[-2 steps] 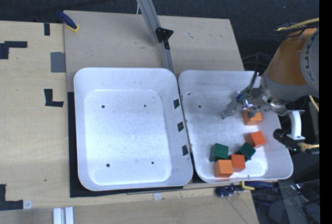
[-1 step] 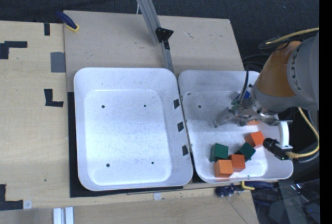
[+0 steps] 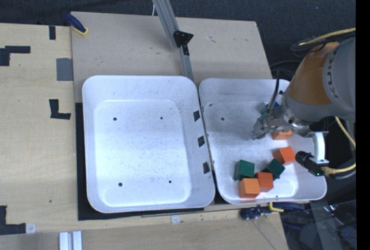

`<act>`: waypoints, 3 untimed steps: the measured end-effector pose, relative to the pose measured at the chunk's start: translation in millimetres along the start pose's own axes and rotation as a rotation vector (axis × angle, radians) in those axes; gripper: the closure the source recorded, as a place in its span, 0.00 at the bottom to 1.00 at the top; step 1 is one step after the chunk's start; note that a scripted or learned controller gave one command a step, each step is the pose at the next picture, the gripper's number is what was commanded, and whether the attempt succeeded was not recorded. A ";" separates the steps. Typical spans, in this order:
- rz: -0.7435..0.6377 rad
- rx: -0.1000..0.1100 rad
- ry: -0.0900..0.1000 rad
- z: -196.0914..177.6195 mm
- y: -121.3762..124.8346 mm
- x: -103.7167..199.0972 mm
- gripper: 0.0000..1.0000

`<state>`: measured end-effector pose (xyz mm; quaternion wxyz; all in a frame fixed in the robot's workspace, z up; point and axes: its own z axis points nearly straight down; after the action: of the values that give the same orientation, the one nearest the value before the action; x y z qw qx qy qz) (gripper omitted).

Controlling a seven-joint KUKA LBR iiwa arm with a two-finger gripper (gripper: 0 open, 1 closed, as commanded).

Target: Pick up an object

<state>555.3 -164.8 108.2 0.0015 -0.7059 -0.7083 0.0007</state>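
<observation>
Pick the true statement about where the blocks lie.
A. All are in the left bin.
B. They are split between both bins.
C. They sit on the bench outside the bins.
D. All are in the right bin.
D: the orange blocks and green blocks cluster in the near part of the right bin, with one more orange block beside the tool.

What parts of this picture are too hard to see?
- Gripper in the camera view: too small and blurred to tell how its fingers stand.
- Orange block beside it: partly hidden by the arm's wrist.
- Dark green block: partly covered by the orange block in front of it.
</observation>
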 end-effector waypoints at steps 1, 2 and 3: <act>0.002 -0.007 -0.002 -61.6 6.1 -2.0 1.00; 0.002 -0.009 -0.003 -124.1 6.0 -6.8 1.00; 0.001 -0.008 -0.003 -177.4 7.1 -6.7 1.00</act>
<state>562.9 -171.7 285.6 -0.0025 -0.7064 -0.7078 -0.0011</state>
